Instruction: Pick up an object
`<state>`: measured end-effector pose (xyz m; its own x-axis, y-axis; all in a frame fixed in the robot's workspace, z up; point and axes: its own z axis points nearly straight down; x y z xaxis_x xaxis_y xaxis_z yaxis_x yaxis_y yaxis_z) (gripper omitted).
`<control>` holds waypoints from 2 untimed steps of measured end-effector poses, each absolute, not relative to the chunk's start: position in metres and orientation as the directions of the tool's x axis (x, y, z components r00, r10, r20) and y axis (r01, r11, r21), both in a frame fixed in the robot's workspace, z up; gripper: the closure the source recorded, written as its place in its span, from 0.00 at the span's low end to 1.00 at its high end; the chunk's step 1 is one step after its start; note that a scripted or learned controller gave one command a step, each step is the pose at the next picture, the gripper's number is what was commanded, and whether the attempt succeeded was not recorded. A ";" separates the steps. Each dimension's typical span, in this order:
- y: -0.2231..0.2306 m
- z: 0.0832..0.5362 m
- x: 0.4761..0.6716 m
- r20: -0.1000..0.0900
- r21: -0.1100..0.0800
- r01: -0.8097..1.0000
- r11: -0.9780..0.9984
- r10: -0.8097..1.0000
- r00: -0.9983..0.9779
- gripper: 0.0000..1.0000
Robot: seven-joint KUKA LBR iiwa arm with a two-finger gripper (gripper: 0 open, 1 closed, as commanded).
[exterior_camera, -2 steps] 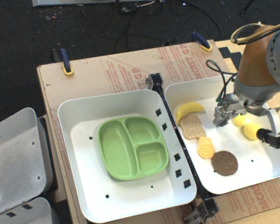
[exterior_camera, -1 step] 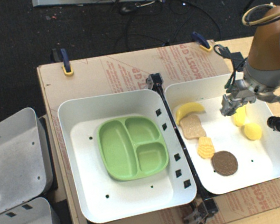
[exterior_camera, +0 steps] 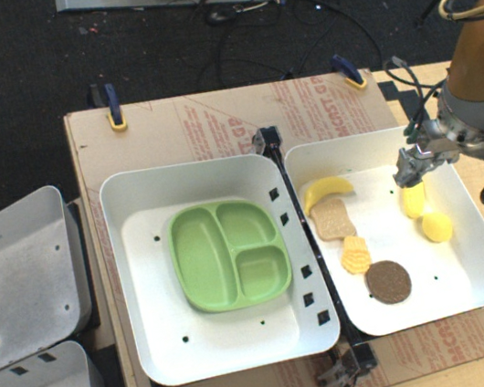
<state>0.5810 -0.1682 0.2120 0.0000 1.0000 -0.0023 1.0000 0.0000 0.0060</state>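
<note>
The right bin point(exterior_camera: 481, 285) holds a yellow banana point(exterior_camera: 328, 189), a tan bread slice point(exterior_camera: 330, 218), a yellow ridged piece point(exterior_camera: 356, 254), a brown round patty point(exterior_camera: 388, 282), a yellow block point(exterior_camera: 414, 200) and a yellow lemon-like ball point(exterior_camera: 437, 227). My gripper point(exterior_camera: 411, 170) hangs over the bin's upper right part, just above the yellow block's top edge. I see nothing lifted off the bin floor. The arm's grey wrist and orange band point(exterior_camera: 479, 63) reach in from the right.
A green divided plate point(exterior_camera: 231, 255) lies in the left bin point(exterior_camera: 157, 342). A black divider with clips point(exterior_camera: 298, 224) runs between the bins. The bins rest on a cardboard sheet point(exterior_camera: 201, 121) held by clamps. Grey trays point(exterior_camera: 14, 265) lie at the far left.
</note>
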 end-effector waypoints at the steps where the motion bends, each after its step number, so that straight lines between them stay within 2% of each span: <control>1: -0.168 0.248 0.582 -0.002 0.005 1.000 0.002 1.000 -0.002 1.00; 2: -0.105 0.250 0.579 0.002 -0.001 1.000 0.008 1.000 -0.008 1.00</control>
<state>0.5787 -0.1054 0.2497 -0.0079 1.0000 0.0016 1.0000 0.0079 -0.0009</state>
